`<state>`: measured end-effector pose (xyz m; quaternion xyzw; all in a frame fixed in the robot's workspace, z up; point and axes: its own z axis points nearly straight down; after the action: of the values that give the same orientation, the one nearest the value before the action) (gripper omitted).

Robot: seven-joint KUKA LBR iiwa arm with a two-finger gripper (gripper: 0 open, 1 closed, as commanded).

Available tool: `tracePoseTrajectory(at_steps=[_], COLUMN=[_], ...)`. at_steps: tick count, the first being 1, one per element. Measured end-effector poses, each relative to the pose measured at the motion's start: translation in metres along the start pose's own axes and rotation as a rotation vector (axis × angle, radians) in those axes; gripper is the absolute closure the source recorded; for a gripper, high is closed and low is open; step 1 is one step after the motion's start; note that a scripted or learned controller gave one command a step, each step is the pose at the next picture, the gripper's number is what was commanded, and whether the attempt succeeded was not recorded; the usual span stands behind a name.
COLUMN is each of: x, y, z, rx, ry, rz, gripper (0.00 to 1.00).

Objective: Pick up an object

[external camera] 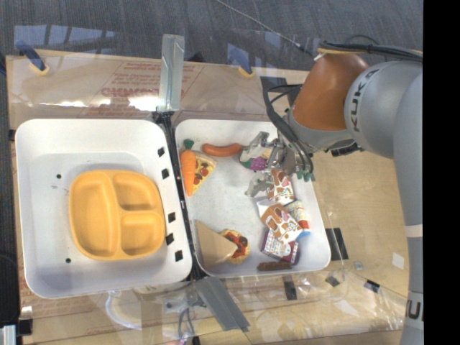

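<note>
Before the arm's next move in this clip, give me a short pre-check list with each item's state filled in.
1. Hand is over the right bin: ok.
2. Something seen between its fingers: cannot tell.
3. Hand lined up on one item: cannot tell; packets are crowded under it.
4. Sausage lies apart, easy to reach: ok.
5. Yellow tray sits flat in the left bin: ok.

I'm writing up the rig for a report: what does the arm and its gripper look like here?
The arm is thick, rounded and matte grey, with a glossy orange band above the wrist. Black cables loop beside the wrist. Part of dark lettering shows on the grey shell near the band. The gripper is small, metallic silver-grey with dark fittings.
</note>
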<state>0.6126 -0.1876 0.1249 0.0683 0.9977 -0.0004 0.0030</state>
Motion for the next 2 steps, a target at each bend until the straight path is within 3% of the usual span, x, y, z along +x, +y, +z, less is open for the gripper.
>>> tracePoseTrajectory(at_steps=[1, 2], x=[0.042, 0.071], y=[-0.025, 0.037], z=[0.030, 0.033], rx=[-0.001, 0.000], ry=[0.002, 0.010], rz=[0.146, 0.589], gripper=[0.00, 0.00])
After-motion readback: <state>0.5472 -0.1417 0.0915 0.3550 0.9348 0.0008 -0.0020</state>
